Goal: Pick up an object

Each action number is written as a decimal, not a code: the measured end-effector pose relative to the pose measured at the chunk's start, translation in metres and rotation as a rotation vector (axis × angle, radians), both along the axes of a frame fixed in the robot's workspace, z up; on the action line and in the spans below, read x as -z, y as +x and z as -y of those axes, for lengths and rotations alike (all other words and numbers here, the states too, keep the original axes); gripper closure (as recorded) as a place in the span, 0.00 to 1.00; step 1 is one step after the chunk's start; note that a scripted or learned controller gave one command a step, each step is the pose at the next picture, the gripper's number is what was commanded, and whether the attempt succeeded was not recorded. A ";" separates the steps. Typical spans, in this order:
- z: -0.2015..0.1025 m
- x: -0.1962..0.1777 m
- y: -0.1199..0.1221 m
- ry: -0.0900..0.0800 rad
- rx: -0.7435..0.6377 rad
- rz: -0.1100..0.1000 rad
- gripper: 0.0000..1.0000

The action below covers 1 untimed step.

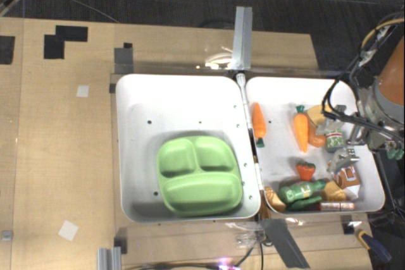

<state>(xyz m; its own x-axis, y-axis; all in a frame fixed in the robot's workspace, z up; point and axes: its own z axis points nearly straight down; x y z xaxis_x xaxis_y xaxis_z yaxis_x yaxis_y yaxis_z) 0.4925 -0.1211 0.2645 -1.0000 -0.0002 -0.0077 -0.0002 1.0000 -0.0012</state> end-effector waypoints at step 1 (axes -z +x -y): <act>0.001 0.115 0.026 0.002 -0.158 -0.007 0.00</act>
<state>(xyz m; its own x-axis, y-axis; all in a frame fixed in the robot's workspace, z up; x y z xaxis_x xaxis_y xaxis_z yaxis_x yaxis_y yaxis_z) 0.5181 -0.1218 0.1499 -0.9875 -0.1579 -0.0005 -0.1579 0.9875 0.0015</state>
